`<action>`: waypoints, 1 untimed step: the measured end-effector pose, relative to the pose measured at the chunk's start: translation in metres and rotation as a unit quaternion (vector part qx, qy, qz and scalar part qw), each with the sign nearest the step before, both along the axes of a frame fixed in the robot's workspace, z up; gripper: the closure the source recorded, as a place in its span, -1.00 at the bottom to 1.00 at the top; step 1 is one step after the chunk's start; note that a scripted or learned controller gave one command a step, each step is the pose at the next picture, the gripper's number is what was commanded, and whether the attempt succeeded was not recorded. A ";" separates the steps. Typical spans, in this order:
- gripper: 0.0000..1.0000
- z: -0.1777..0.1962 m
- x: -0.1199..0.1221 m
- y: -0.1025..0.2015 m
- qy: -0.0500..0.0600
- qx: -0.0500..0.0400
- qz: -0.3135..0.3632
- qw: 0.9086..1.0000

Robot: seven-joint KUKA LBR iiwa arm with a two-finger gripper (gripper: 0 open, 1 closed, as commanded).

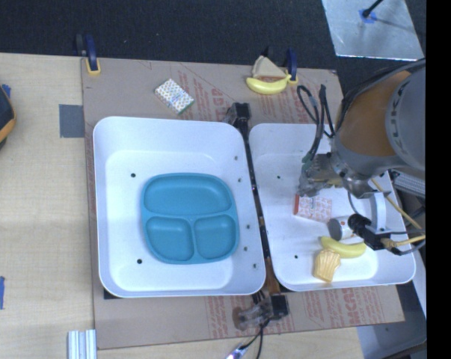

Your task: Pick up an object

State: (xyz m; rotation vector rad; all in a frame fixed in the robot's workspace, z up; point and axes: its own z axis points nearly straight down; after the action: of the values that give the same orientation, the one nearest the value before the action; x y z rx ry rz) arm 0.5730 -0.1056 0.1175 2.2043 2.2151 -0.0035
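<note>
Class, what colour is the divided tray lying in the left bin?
Light blue. The divided tray shows plainly in the camera view, against the white left bin.

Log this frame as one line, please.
stage: reaching | gripper over right bin, above red-white packet | banana untouched | nothing visibly held

We saw a red-and-white packet (314,207) lying flat near the middle of the right bin (285,260). A yellow banana (342,247) lay on its side toward the bin's near right corner, a pale yellow ridged piece (326,265) just beside it.
</note>
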 end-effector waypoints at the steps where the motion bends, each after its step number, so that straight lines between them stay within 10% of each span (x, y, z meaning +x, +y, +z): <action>1: -1.00 0.000 0.000 0.000 0.000 0.000 0.000 1.000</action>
State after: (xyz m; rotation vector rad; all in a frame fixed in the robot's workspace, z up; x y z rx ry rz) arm 0.5730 -0.1056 0.1175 2.2037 2.2154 -0.0036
